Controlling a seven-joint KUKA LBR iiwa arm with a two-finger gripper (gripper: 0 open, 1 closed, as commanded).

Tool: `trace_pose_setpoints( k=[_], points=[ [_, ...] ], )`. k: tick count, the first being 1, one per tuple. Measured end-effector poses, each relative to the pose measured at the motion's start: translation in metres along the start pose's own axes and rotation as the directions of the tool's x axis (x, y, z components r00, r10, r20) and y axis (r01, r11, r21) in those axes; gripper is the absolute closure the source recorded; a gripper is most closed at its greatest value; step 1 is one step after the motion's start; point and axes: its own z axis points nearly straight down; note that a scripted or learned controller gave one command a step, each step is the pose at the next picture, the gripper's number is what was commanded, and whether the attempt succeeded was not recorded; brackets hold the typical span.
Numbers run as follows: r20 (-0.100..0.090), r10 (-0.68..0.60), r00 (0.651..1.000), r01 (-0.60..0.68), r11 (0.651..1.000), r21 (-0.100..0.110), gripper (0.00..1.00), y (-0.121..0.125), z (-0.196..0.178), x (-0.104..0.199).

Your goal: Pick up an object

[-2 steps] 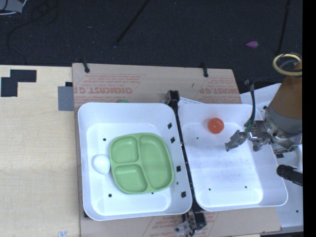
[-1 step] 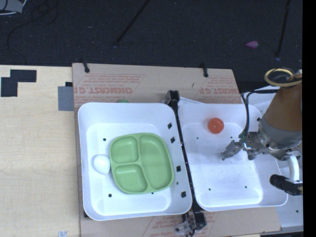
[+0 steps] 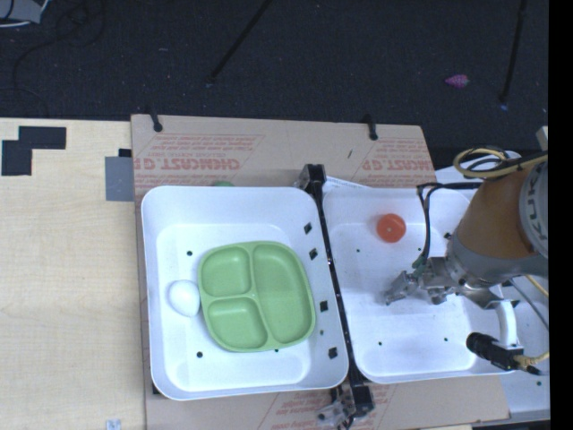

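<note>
A small orange-red ball (image 3: 390,227) lies in the right bin (image 3: 394,356), near its back wall. My gripper (image 3: 397,292) hangs low over the middle of that bin, pointing left, a little in front of the ball and apart from it. I see nothing in the gripper. In the left bin (image 3: 170,365) lies a green divided plate (image 3: 256,295), and a white egg-shaped thing (image 3: 184,297) rests against the plate's left edge.
A black divider (image 3: 328,276) with clips runs between the two bins. Both bins sit on a cardboard sheet (image 3: 269,155) on the pale wooden bench. The arm's grey body and orange band cover the right bin's right side.
</note>
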Motion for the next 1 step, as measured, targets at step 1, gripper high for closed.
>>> trace_pose_setpoints(
  k=[1],
  points=[
    [0.001, 0.001, 1.000, -0.001, 1.000, -0.003, 0.00, -0.0003, 0.0125, 0.0007]
  ],
)
